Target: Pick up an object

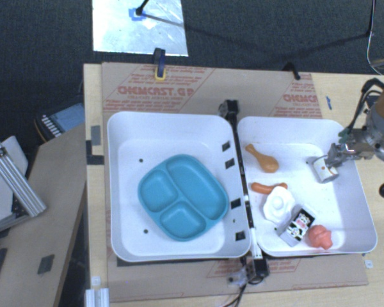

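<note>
In the right bin lie an orange drumstick-shaped toy, a small orange carrot-like piece, a white rounded object, a small black-and-white carton and a pink lump. My gripper comes in from the right and hangs over the right part of that bin. It is apart from all of these objects. No object shows between its tips.
The left bin holds a blue compartment plate. A black divider strip runs between the two bins. Both bins rest on a cardboard sheet. A yellow-and-black clamp sits at the cardboard's far edge.
</note>
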Motion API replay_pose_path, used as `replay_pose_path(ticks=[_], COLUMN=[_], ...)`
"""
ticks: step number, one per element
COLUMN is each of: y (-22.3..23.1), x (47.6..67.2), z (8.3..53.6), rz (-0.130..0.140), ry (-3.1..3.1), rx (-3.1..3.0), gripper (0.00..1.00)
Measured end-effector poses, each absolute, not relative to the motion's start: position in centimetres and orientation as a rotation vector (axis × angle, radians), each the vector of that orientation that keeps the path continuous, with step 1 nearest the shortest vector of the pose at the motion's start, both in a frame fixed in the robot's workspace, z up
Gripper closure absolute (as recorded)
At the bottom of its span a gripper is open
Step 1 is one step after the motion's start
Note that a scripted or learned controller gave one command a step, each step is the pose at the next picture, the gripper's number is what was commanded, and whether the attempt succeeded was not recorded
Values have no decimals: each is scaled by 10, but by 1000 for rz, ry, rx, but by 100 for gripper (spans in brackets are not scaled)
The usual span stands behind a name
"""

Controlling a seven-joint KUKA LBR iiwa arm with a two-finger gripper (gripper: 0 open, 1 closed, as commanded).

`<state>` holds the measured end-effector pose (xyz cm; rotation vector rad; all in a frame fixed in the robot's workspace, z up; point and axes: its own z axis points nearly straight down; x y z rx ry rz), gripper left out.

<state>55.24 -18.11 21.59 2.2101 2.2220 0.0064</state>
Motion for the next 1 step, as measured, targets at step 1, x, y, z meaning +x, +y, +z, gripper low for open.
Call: replay_pose_path(ticks=[1], y=[-181], x=[554], z=[240], rz=[3], ry=[2224], rx=[2213], gripper=[100])
